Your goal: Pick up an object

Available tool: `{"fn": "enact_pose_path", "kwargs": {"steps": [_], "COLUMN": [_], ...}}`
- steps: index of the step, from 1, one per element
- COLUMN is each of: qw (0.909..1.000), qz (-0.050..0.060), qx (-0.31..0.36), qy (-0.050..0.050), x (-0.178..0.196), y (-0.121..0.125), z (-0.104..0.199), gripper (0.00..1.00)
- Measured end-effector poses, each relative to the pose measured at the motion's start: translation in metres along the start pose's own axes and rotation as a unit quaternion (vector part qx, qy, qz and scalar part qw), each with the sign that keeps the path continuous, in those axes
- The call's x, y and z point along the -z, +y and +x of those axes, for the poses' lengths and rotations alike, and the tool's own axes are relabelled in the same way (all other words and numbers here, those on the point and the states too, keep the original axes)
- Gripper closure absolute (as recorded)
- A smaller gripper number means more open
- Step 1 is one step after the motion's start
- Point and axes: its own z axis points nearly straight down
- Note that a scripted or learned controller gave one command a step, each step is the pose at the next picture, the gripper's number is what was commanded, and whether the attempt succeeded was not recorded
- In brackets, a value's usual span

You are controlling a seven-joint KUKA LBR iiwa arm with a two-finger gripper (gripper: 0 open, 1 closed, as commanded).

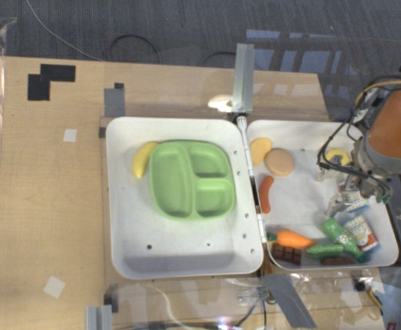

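Observation:
The right bin (303, 191) holds several toy foods. Along its left side lie a tan round bun (280, 162), a yellow piece (259, 149) and a red sausage (265, 194). Near the front edge lie an orange carrot (294, 239), a brown chocolate bar (285, 255), a green vegetable (329, 250), a green packet (338, 230) and a white and blue carton (359, 229). My gripper (349, 201) hangs low over the bin's right part, just above the carton and the green packet. The wrist and cables partly hide a small yellow item (336, 158).
The left bin (124, 205) bears a green divided plate (190, 179) with a banana (142, 158) beside its left edge. A metal post (243, 78) stands behind the wall between the bins. The arm's orange band (396, 129) overhangs the right bin's far right corner.

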Motion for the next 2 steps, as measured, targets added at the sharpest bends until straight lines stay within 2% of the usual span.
{"fn": "enact_pose_path", "kwargs": {"steps": [1, 2], "qw": [0.9996, 0.9998], "qz": [0.0, 0.001], "qx": [0.027, 0.022], "qy": [-0.001, 0.0], "x": [0.001, 0.001], "y": [0.0, 0.014], "z": [0.014, 0.015], "gripper": [0.0, 0.0]}}
